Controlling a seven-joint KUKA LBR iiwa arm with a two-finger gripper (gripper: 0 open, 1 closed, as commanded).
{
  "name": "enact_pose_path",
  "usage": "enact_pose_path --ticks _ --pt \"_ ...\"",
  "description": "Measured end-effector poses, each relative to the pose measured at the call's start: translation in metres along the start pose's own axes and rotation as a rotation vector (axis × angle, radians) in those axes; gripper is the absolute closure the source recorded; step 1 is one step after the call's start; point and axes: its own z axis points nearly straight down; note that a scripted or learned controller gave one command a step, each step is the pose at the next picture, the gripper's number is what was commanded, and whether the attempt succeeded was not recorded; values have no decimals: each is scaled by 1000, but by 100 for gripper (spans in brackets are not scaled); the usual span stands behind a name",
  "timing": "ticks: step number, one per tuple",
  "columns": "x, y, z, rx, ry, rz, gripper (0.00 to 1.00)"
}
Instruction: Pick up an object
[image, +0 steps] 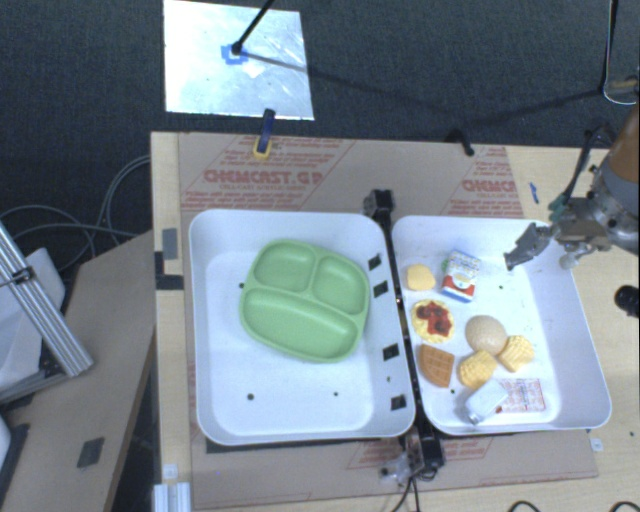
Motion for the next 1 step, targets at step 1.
enact_pose_path --ticks 1 --pt "1 2 -7 -11 -2 -3 0"
